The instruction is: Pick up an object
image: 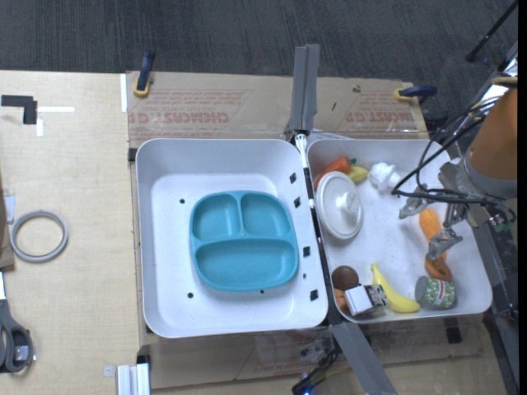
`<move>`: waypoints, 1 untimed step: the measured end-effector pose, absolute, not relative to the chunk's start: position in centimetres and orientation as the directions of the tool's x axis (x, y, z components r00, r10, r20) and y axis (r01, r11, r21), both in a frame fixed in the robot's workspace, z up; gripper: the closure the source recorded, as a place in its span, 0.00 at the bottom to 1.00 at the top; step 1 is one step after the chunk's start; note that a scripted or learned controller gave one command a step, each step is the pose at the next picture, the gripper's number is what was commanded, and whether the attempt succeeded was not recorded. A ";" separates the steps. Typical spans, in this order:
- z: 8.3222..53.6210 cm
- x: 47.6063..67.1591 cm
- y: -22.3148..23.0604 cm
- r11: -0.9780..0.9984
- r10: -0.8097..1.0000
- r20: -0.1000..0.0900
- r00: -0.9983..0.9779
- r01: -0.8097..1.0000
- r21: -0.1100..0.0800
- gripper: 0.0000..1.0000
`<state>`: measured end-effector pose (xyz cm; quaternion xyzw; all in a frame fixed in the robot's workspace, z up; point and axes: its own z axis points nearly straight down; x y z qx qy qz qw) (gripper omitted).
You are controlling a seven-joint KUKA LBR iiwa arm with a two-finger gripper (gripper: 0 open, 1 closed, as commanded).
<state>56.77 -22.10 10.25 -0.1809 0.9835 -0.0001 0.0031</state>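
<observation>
End effector [428, 225] w/ fingers spread over orange object [429, 223], right bin [473, 290].

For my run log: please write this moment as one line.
gripper: open, over right bin | nearest: orange item | held: nothing seen | teal tray: left bin

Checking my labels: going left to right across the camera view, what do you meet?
Tape ring → teal tray → white lidded bowl → banana → gripper
</observation>
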 end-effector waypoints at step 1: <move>9.3 57.9 -22.1 0.948 -0.317 -0.006 -0.948 -0.317 -0.001 0.00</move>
